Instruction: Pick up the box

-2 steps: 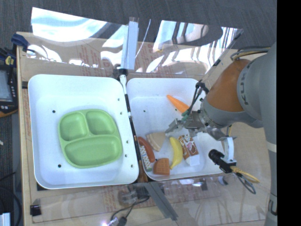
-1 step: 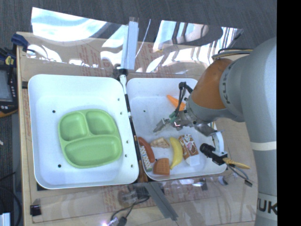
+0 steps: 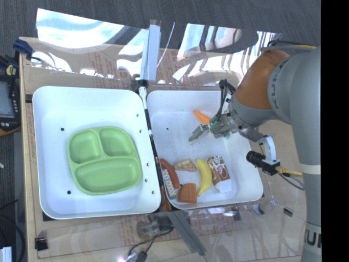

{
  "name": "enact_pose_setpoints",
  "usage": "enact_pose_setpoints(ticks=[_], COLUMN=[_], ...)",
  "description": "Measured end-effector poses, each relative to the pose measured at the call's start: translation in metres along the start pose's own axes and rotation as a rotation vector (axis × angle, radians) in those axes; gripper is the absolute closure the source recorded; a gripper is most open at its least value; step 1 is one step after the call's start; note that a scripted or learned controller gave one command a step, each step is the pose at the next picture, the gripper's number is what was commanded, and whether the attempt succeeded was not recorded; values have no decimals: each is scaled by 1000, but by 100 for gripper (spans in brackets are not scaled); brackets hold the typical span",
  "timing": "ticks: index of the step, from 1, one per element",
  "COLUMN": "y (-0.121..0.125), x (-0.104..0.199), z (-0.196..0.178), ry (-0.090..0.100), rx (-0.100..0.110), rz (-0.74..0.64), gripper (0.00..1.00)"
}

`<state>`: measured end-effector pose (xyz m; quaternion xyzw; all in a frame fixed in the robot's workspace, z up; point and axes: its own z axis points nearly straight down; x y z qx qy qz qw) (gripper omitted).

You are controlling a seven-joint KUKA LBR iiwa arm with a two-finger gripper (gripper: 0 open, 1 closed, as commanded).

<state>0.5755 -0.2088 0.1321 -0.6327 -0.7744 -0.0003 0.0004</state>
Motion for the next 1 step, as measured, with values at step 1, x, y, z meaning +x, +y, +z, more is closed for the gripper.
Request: enact_pose_setpoints(ticks=[1], y=[43], x=[25], z=[-31], ry=[-1], rx=[-1], rz=[-177], gripper=[0])
